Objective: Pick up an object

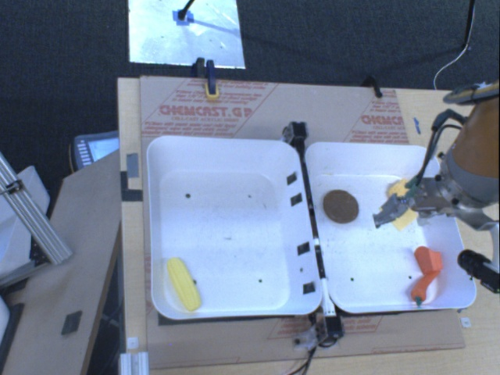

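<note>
Lowest in the frame, the yellow corn [183, 283] lies alone at lower left. At centre right, the pincer [388, 213] hovers over the yellow piece [403, 219]; its grip I cannot tell.

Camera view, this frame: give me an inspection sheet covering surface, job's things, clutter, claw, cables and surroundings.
Surface: two white bins, left bin and right bin, on a printed board.
Job's things: yellow corn in left bin's near-left corner; brown disc, pale yellow piece and orange carrot in right bin.
Clutter: nothing seen.
Claw: claw low over right bin, beside the yellow piece; grip cannot be judged.
Cables: black cable at top right.
Surroundings: silver sheet behind the board; dark carpet.
</note>
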{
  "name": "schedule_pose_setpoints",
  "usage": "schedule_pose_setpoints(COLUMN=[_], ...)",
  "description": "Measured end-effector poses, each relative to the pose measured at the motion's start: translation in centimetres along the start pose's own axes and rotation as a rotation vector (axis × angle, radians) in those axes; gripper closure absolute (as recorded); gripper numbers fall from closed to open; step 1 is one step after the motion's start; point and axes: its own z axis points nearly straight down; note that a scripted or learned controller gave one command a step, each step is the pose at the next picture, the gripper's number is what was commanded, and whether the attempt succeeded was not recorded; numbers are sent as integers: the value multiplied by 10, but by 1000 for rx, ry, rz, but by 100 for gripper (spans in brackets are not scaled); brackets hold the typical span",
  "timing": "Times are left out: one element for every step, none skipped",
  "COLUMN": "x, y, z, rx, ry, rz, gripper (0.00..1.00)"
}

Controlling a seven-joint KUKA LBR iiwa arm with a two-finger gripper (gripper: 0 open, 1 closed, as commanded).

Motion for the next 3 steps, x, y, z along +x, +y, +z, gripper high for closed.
schedule_pose_setpoints(x=[14, -2, -1], y=[31, 75, 74], z=[70, 109, 96], rx=[4, -1, -3], ry=[1, -1, -1], rz=[-3, -2, -1], gripper=[0, 0, 100])
